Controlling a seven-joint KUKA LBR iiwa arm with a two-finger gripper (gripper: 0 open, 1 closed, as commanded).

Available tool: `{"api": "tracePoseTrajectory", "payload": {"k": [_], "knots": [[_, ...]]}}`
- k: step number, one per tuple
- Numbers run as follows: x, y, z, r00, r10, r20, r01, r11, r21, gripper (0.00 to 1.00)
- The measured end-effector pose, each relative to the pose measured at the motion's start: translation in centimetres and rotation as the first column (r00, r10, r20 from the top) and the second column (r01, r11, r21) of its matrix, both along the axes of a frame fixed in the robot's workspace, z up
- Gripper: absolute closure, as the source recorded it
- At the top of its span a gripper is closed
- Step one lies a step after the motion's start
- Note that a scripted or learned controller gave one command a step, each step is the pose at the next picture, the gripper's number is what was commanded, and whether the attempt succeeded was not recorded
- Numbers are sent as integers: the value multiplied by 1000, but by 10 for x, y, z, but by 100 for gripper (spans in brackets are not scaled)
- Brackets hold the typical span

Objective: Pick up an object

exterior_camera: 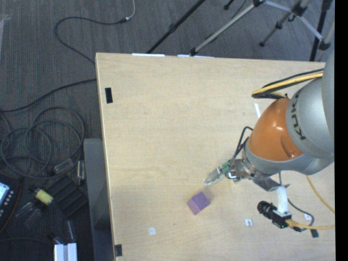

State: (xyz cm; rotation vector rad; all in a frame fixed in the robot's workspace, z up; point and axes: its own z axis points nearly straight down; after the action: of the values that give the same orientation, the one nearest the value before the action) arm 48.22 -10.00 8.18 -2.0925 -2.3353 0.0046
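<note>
We record a purple block (198,203) on the pale wood-grain counter (163,124), an arm (304,129) grey with orange band, and dark grey carpet (49,48) with black cables.

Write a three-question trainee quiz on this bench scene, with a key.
1. True or false: the purple block lies on the wooden bench top.
2. The gripper sits where relative to the block? A) above and slightly right of it in the picture, apart from it B) directly on it C) far to its left
3. Fill in: the band above the arm's wrist is coloured ____.

Key: 1 true; 2 A; 3 orange.
</note>
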Motion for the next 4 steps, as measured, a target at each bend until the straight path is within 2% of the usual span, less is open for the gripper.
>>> {"api": "tracePoseTrajectory", "payload": {"k": [1,2,3,4], "knots": [[-1,1,8,1000,-1,-4,1,1000,2,100],[-1,1,8,1000,-1,-4,1,1000,2,0],[158,-14,1,994,-112,3,112,994,-6,0],[157,-13,8,994,-109,0,109,994,-10,100]]}}
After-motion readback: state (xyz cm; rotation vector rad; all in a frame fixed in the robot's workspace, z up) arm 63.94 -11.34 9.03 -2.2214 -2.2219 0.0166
